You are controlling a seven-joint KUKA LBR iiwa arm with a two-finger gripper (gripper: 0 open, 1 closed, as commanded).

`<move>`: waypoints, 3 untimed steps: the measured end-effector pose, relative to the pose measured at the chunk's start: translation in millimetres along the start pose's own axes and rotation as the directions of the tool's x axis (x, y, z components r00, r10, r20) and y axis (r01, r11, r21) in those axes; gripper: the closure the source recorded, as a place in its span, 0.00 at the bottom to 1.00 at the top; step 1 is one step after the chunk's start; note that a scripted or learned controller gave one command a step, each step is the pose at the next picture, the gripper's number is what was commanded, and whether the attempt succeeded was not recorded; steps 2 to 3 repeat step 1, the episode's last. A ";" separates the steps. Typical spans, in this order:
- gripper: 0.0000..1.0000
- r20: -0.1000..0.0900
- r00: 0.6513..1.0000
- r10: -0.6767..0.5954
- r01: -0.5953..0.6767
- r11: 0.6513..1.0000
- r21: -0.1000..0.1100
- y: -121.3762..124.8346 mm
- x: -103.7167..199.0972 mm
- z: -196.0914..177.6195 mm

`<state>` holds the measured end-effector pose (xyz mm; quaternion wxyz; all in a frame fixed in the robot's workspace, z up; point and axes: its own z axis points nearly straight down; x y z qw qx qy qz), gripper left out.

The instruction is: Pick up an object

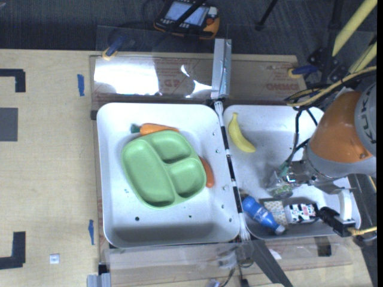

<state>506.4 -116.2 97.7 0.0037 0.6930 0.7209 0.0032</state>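
Two shallow white plastic bins sat side by side on the pale wooden tabletop, the left bin filling the middle of the frame and the right bin lying toward the right. In the left bin lay a light green plastic plate with three compartments, tilted slightly on the bin floor. An orange carrot with a green top lay against the plate's upper edge, and another orange piece peeked out from beside the plate's right edge. In the right bin a yellow banana lay near the upper left corner, close to the wall shared by the bins. Along that bin's lower edge lay a blue plastic bottle at a slant, a speckled packet just to its right, and a small black and white carton beyond that. The grey arm with its orange band reached in from the right of the frame, and its pincer hung low over the middle of the right bin, above the bottle and packet and below the banana. How far open the pincer stood could not be told, and nothing could be seen held in it. A black handheld controller lay on the dark floor at the top of the frame.
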 end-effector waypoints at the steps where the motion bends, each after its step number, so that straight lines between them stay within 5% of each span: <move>1: 1.00 0.000 0.996 0.087 -0.087 0.996 0.010 0.9 24.3 -93.9; 3: 1.00 0.000 0.996 0.087 -0.087 0.996 0.010 0.9 24.3 -93.9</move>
